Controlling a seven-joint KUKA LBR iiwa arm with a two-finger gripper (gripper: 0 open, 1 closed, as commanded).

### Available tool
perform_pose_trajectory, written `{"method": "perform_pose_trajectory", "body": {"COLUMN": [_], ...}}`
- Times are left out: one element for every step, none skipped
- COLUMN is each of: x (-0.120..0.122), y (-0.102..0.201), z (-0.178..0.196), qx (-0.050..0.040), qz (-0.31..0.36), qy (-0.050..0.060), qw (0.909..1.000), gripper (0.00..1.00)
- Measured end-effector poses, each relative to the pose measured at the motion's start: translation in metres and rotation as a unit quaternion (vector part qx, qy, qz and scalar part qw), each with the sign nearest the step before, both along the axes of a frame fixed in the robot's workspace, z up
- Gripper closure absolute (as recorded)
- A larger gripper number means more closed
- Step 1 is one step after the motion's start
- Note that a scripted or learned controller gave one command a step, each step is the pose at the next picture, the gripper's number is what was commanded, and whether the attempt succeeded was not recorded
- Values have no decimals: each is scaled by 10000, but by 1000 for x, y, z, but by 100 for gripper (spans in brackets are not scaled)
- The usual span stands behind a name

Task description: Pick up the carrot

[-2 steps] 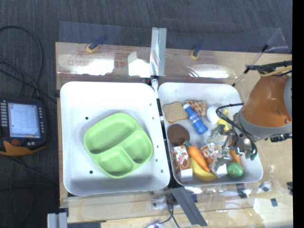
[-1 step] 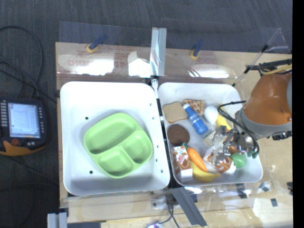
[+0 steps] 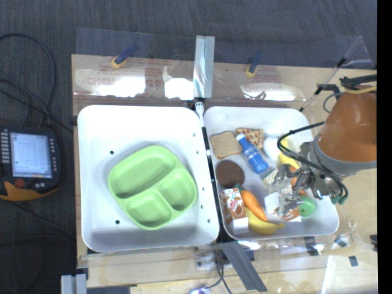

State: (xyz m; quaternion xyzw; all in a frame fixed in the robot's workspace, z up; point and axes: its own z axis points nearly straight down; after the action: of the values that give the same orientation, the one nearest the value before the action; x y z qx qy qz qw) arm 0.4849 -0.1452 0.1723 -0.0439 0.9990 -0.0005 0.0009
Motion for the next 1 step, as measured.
{"method": "perform_pose_trajectory", "body": {"x": [34], "y": [8], "z": [3], "qx": [9], "qz": [2115], "qy": [1], "qw": [9774], "gripper": [100]}}
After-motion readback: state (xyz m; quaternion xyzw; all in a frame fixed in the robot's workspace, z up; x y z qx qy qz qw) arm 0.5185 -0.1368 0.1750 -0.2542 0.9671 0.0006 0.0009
